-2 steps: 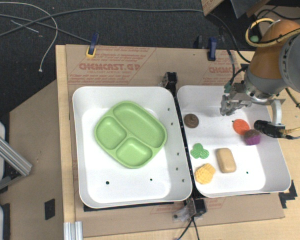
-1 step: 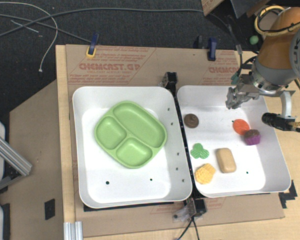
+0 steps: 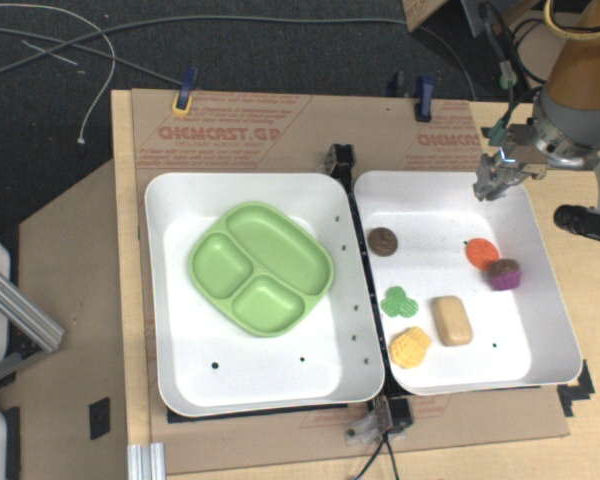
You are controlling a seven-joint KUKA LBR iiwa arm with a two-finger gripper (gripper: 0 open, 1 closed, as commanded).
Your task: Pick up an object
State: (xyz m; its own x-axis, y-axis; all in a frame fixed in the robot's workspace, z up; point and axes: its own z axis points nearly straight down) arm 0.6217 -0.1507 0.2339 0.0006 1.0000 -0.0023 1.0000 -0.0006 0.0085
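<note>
The green divided plate (image 3: 261, 267) lies alone in the left bin (image 3: 170, 208), tilted across its middle; it is broad and flat, so a pinch on it would likely slip off the rim. In the right bin (image 3: 540, 353) the pickable things are small and close together: a brown round piece (image 3: 382, 241) near the left wall, a green clover-shaped piece (image 3: 398, 302) below it, a yellow corn cob (image 3: 410, 347) and a tan bread roll (image 3: 452, 320) toward the front edge, then an orange ball (image 3: 482, 252) touching a purple piece (image 3: 503, 273) near the right wall. Aiming at that touching pair risks nudging one away or closing on neither. The claw (image 3: 492, 185) hangs over the back right corner of this bin, with nothing seen in it; whether it is spread or pressed together cannot be told. The bins rest on a brown board (image 3: 280, 128) clamped over the table, with dark carpet (image 3: 60, 98) and loose cables (image 3: 40, 38) beyond
</note>
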